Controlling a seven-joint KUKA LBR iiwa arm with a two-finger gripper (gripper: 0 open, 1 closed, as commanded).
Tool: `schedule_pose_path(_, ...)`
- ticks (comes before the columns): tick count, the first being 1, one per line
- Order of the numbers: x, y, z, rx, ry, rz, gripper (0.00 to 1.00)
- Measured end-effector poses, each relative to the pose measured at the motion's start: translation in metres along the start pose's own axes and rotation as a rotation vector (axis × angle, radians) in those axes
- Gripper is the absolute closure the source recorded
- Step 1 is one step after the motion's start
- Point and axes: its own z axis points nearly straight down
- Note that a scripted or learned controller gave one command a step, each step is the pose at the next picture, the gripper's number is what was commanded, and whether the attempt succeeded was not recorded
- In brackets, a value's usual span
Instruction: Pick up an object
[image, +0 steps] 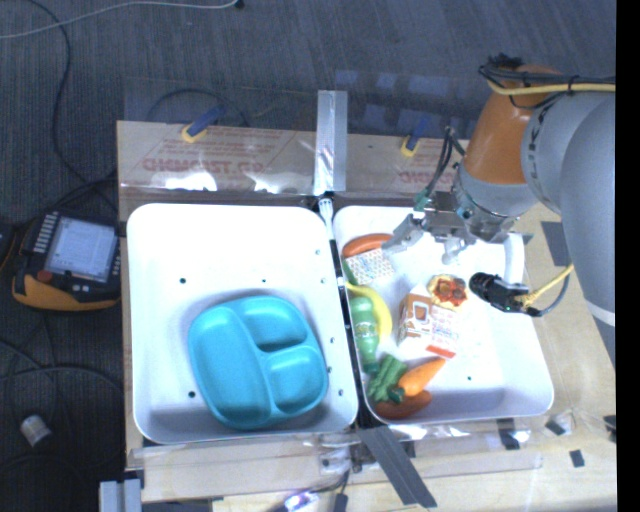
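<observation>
Nearest the camera, a carrot (424, 374) lies at the front of the right bin (510, 385), beside a banana (371, 308) and a printed packet (432, 322); a blue divided tray (258, 358) fills the left bin (160, 250). Above the right bin's back half hangs the pincer (432, 240), released and grasping nothing. Crowded toys risk a glancing grab, and the packet's flat face may slip.

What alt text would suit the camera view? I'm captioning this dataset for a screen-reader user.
A grey arm with an orange band reaches in from the right, its gripper hovering over the right bin, above toy food: a carrot, a banana and a snack packet. The left bin holds a blue divided tray.
</observation>
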Motion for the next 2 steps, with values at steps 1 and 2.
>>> schedule_pose_path(1,-0.016,-0.032,0.088,-0.003,0.002,0.005,0.0)
schedule_pose_path(2,-0.02,-0.092,0.091,-0.02,0.0,-0.007,0.0)
